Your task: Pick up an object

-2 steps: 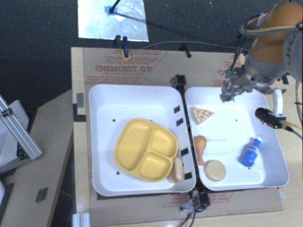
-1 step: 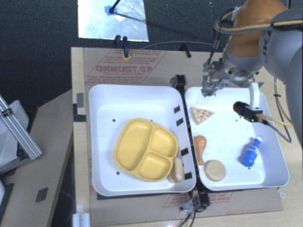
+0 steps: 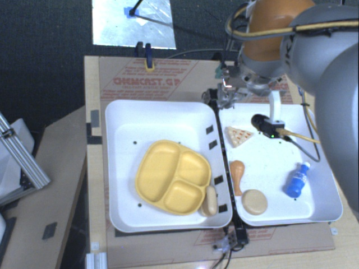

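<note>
The right bin (image 3: 320, 206) holds a pizza slice (image 3: 239, 135), a brown drumstick (image 3: 237, 175), a round tan bun (image 3: 254, 202) and a small blue bottle (image 3: 296, 179). The left bin (image 3: 120, 150) holds a yellow divided plate (image 3: 174, 175) with a pale bread roll (image 3: 210, 200) leaning at its right edge. My gripper (image 3: 225, 96) hangs over the back left corner of the right bin, by the wall between the bins, behind and left of the pizza slice. Nothing shows between its fingers.
The grey arm and its orange band (image 3: 275, 21) cover the back right of the bench. A black part with a green light (image 3: 267, 125) and a yellow cable hang over the right bin. A cardboard sheet (image 3: 146, 77) lies under both bins.
</note>
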You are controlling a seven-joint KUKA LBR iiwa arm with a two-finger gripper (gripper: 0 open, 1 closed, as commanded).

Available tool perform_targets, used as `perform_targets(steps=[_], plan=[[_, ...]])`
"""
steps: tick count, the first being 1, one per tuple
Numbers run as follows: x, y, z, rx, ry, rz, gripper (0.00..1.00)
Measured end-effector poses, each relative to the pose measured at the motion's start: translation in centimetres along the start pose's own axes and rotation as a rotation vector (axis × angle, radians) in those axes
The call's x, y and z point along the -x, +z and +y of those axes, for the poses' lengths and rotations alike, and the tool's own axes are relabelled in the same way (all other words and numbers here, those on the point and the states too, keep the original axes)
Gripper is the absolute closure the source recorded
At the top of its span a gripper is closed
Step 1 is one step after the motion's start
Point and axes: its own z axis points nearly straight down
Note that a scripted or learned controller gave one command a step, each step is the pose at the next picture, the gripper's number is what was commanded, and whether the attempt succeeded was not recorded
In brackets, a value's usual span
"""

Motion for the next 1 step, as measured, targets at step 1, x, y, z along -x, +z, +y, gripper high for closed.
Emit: perform_targets(steps=[1], plan=[[-4.36,1.28,0.09,-0.003,0.002,-0.001,1.0]])
